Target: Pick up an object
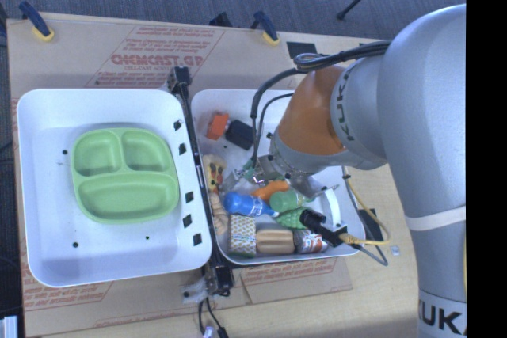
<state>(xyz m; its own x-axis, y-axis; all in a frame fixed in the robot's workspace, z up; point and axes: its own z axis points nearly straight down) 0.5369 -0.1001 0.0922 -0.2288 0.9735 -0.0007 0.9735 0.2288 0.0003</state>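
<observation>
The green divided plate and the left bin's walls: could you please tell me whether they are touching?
Apart. The camera view shows the green divided plate lying flat on the left bin's floor, with bare white floor visible around it on every side before the walls begin.

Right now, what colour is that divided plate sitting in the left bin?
Light green. The divided plate shows plainly in the camera view, against the white left bin.
</observation>
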